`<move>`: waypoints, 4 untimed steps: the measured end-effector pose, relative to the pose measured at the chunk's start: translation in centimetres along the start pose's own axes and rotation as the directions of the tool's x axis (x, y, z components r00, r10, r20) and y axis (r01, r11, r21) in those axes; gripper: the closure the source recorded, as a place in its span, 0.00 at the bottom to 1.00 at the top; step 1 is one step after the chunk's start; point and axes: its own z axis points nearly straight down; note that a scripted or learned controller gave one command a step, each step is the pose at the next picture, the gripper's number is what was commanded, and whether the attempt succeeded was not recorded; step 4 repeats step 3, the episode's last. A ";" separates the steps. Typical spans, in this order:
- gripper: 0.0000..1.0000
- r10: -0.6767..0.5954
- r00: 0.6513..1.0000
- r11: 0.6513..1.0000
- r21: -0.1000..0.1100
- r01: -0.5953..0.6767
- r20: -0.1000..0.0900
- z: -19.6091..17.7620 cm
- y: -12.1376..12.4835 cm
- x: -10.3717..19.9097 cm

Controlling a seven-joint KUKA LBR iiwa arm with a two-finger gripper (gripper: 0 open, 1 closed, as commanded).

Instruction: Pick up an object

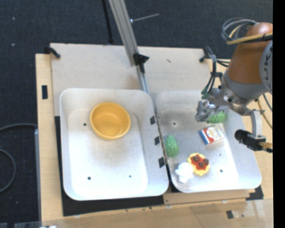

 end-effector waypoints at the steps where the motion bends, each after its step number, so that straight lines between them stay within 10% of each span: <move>1: 1.00 -0.003 1.000 1.000 -0.004 0.003 -0.001 -1.0 1.4 5.4; 3: 1.00 -0.003 1.000 1.000 -0.004 0.003 -0.001 -1.9 4.1 16.5; 4: 1.00 -0.003 1.000 1.000 -0.004 0.003 -0.001 -1.9 4.1 16.5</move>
